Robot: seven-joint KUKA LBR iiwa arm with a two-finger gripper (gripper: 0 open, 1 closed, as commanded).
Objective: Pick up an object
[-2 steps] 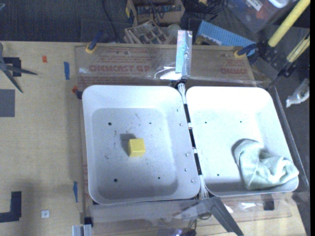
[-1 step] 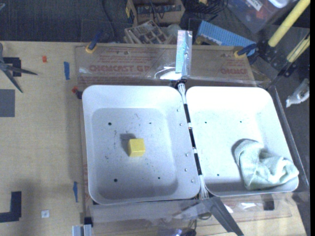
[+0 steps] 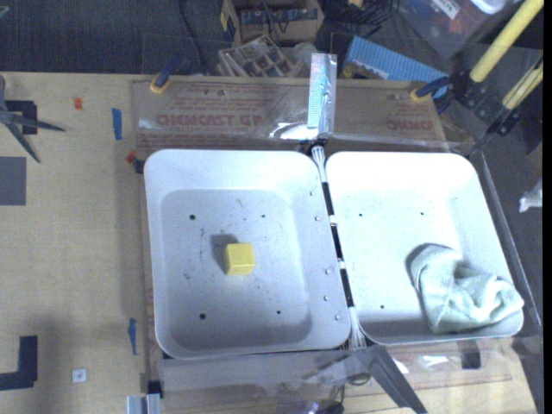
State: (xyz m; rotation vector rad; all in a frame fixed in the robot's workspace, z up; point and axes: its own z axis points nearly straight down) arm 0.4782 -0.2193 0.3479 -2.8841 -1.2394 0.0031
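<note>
Two white bins side by side on a tan bench (image 3: pixel 69 231), inner rims touching along the centre seam.

Left bin (image 3: pixel 155 231): one small yellow block (image 3: pixel 239 259) on the floor, about mid-bin, slightly toward the near side, apart from all walls. Dark shadow patch just up-left of it. The floor has dark specks and a few small holes.

Right bin (image 3: pixel 397 171): a crumpled white cloth (image 3: pixel 461 291) in the near-right corner, bunched against the right wall and partly riding up it. The pale cloth blends into the bin, so its edge is hard to trace. Whether anything lies under it, can't tell.

Behind the bins is a flat sheet with red lettering (image 3: pixel 216 119), glare-covered and only partly readable. A shiny upright strip (image 3: pixel 322 93) stands at the seam's far end.

A grey blurred shape (image 3: pixel 379 378) sits at the near edge below the bins, cut off by the frame and unidentifiable. The far background is dark clutter, too dim to make out.
</note>
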